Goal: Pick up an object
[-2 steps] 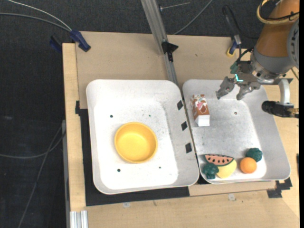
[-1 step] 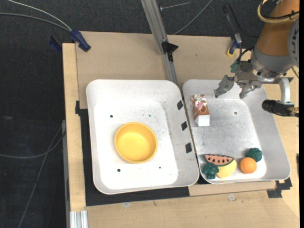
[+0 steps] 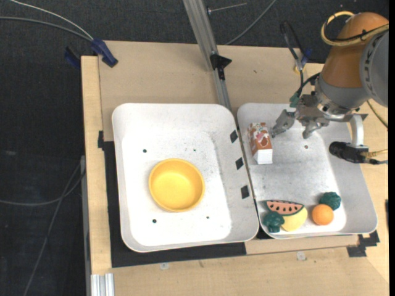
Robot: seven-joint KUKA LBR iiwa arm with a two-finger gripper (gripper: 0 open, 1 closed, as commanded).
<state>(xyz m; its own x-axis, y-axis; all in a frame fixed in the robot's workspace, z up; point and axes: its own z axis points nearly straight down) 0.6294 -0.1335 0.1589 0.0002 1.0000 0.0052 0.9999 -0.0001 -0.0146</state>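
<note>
With fingers apart and nothing between them, the end effector is hovering just beside the carton, apparently lining up a grasp.

arm cut off at right edge, banana partly under watermelon slice

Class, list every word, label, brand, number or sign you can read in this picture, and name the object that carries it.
No text can be read.
The small carton in the right bin has red and brown printing, too blurred to read.
The yellow bowl carries no marks that can be seen.
</note>
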